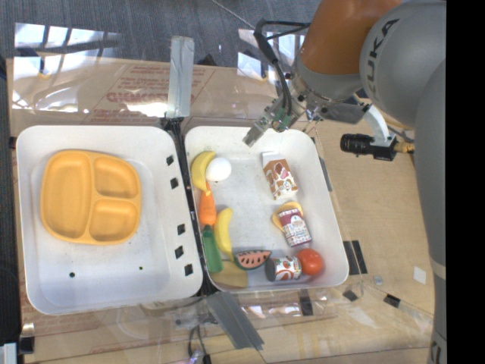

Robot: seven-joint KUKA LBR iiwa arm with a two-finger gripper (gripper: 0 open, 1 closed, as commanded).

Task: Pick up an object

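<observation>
Above the right bin [326, 196], the jaws [267, 124] hang over its far rim; cannot tell their opening.

In the right bin [322, 174], your open floor is the middle, between the banana [200, 168] along the left wall and the cartons [280, 176] by the right; toys [252, 259] crowd the near edge.
</observation>
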